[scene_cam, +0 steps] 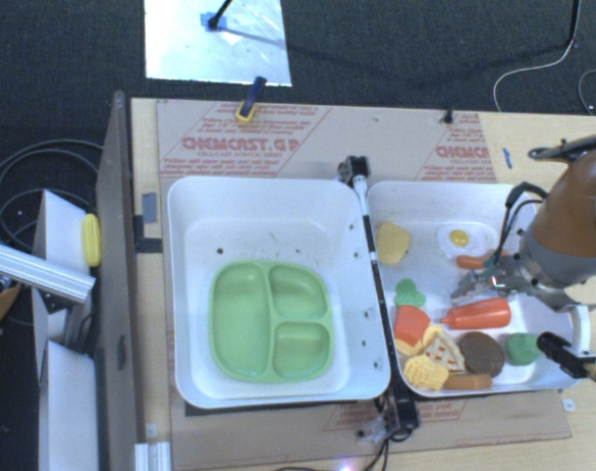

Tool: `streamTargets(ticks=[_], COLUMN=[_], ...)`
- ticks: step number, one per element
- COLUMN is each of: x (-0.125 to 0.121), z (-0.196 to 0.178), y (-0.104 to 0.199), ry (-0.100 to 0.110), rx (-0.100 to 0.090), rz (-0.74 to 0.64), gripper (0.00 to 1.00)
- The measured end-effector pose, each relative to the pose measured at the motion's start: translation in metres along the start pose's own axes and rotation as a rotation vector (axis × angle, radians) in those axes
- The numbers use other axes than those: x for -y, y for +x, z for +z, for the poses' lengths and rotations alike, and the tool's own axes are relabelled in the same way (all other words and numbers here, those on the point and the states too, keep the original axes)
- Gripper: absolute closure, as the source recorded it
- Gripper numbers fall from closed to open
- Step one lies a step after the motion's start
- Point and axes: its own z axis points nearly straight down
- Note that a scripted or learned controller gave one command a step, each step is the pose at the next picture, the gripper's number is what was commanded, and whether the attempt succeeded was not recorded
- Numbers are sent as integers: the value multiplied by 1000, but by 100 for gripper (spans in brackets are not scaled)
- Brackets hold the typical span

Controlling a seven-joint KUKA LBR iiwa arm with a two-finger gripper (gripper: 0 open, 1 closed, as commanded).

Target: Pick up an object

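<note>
Carrot [477,313], orange, smooth and tapered, lies in your right bin [425,196], just below the end effector [477,283]; it rests on the bin floor, with nothing clamped around it. You see metal fingers pointing left over the toys, but you cannot tell whether they are apart or together. The arm [572,224] comes in from the right, its orange band above the grey wrist.

Your right bin is a shallow white plastic tub crowded with glossy toy food. A pale yellow lump [392,242] sits at the upper left. A fried egg [460,236], white with a yellow yolk, lies near the back wall, with a small sausage [469,261] just below it. A green piece [408,291] sits above a red-orange piece [410,322]. A brown round patty [481,353] lies near the front wall, between a pizza slice [443,347] and a green lump [521,347]. A yellow ridged corn piece [425,371] touches the front left corner.

Your left bin [268,199] holds a light green tray [271,320] with three compartments and rounded corners. Both bins rest on a cardboard-covered surface [278,135].
</note>
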Motion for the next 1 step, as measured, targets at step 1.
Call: streamTargets(ticks=[1], x=[-47], z=[-3], y=[24], ry=[-8], rx=[2], rz=[-8], gripper=[0])
